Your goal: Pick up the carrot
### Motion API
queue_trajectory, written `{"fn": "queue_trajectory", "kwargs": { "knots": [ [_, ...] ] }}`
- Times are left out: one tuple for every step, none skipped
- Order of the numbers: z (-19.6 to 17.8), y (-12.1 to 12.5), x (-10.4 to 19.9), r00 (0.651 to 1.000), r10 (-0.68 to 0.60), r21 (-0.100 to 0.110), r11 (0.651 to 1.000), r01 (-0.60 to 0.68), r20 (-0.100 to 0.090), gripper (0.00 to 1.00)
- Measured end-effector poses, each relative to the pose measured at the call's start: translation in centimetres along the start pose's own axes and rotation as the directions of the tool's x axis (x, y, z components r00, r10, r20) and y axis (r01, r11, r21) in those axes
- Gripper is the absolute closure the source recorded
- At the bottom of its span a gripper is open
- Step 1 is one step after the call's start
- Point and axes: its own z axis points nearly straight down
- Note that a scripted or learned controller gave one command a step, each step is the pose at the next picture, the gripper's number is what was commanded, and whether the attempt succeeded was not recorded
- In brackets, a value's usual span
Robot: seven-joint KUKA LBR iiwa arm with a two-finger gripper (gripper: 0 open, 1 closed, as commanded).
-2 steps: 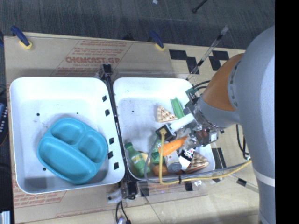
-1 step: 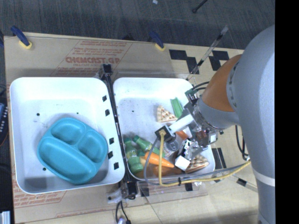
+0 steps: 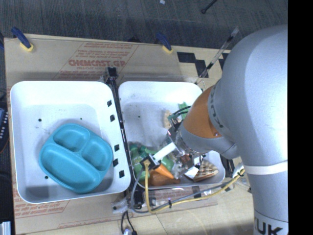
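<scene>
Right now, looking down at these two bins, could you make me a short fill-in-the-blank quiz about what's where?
1. The blue divided tray lies in the ____ bin.
2. The carrot is ____ in colour.
3. The arm's hand is down in the ____ bin, among the toy food.
4. The band above the arm's wrist is ____.

Missing words: left; orange; right; orange

A robot lab — white bins [image 3: 63, 89] clamped to a cardboard-covered bench [image 3: 93, 58], loose cables [image 3: 195, 197] beneath the grey arm [image 3: 254, 106].
</scene>
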Motion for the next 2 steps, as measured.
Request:
{"fn": "queue_trajectory", "kwargs": {
  "knots": [
    [0.74,-1.33,0.61,0.997,0.081,-0.012,0.997,-0.081,-0.003,0.0],
    [0.95,-1.48,0.57,0.999,-0.04,0.0,0.999,0.04,-0.002,0.0]
  ]
}}
